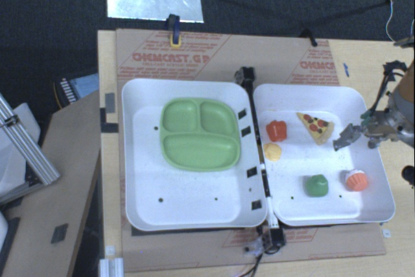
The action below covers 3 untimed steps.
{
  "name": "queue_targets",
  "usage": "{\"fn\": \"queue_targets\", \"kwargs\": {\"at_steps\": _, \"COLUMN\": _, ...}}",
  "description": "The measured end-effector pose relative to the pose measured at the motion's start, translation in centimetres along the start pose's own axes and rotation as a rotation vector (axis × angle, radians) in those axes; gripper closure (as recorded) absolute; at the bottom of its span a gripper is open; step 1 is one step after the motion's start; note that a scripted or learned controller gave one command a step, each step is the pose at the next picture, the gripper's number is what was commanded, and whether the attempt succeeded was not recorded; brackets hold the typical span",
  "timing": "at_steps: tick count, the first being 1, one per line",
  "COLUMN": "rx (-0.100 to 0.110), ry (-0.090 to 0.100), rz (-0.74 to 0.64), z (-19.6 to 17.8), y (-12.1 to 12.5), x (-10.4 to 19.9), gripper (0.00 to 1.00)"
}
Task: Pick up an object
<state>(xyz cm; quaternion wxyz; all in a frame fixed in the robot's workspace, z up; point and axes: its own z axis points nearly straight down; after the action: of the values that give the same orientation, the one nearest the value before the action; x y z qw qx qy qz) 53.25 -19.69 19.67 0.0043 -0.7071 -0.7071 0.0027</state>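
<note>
The right bin [373,204] holds a pizza slice [316,126], a red pepper [277,131], a small yellow piece [273,152], a green block [316,185] and an orange cupcake [356,180]. My gripper [356,138] hangs over the bin's right side, just right of the pizza slice and above the cupcake. Its fingers stand open, one dark finger [343,137] pointing toward the pizza, with only white bin floor between them. It holds nothing.
The left bin [139,204] bears a green divided plate [200,134]. A black hinge strip [256,159] runs between the bins. Cardboard [214,55] lies under both, and a yellow clamp [175,32] sits at its far edge.
</note>
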Motion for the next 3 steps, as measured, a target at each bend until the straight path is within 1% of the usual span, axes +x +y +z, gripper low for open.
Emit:
{"fn": "queue_targets", "kwargs": {"at_steps": 1, "rx": -0.011, "ry": -0.003, "rz": -0.003, "z": -0.6, "y": 0.3, "x": 0.0, "gripper": 0.0}}
{"fn": "queue_targets", "kwargs": {"at_steps": 2, "rx": -0.007, "ry": -0.002, "rz": -0.001, "z": 4.3, "y": -0.6, "x": -0.1, "gripper": 0.0}}
{"fn": "queue_targets", "kwargs": {"at_steps": 3, "rx": -0.008, "ry": -0.001, "rz": -0.001, "z": 8.6, "y": 0.0, "x": 0.0, "gripper": 0.0}}
